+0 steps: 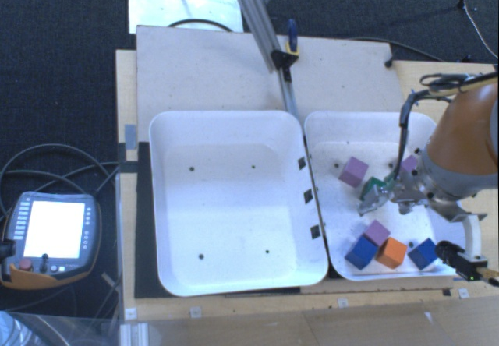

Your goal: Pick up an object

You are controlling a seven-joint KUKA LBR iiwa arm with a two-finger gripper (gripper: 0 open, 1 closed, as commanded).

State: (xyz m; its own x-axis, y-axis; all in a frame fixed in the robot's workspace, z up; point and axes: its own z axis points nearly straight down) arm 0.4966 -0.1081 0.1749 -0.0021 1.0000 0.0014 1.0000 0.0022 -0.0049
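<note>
Camera view: two white bins side by side, mid-frame, on a pale bench.
Arm (468, 142): orange band and grey wrist, right edge of frame, reaching over the right bin (335, 130).
Gripper (373, 198): metal tips low in the right bin's centre, touching a green block (377, 184); whether apart or together I cannot tell.
Blocks: purple cube (353, 171) upper left of the gripper; blue cube (362, 252), small purple cube (377, 231), orange cube (391, 252) and second blue cube (422, 253) clustered along the bin's lower rim.
Open room: left bin (226, 204), smooth plastic, shallow, rounded corners.
Left edge: pendant (51, 239) with bright screen on dark carpet.
</note>
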